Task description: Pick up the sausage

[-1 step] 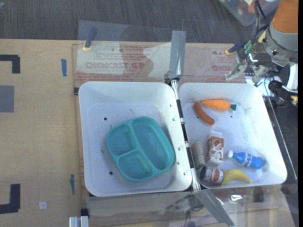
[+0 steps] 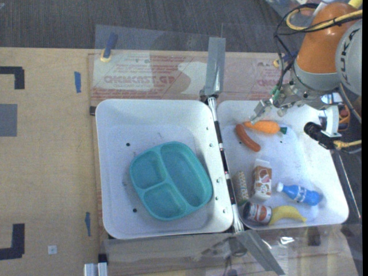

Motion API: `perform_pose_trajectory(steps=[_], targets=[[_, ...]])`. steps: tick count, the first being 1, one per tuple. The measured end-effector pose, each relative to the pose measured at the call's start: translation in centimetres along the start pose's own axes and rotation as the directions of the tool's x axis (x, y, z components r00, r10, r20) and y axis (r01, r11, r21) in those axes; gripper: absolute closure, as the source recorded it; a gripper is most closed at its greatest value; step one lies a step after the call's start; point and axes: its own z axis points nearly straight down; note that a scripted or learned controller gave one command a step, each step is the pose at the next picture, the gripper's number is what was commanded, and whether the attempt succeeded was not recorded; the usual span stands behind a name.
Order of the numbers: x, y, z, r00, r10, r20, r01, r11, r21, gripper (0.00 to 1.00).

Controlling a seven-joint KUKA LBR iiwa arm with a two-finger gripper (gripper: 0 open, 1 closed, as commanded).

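The sausage is a short reddish-brown link lying at a slant in the upper left of the right bin. An orange carrot with a green stub lies just to its upper right, nearly touching it. My gripper hangs above the carrot near the bin's far wall, a little up and right of the sausage. Its jaws stand open with nothing between them.
The right bin's front holds a small carton, a blue bottle, a banana, a can and a small bar. A teal divided plate lies in the left bin.
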Motion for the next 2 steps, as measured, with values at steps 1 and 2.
perform_pose_trajectory(steps=[1, 2], targets=[[2.1, 1.6, 5.2, 0.973, -0.231, 0.001, 0.231, 0.973, -0.001, 0.00], [0.3, 0.9, 8.2, 0.882, -0.471, -0.012, 0.471, 0.882, 0.010, 0.00]])
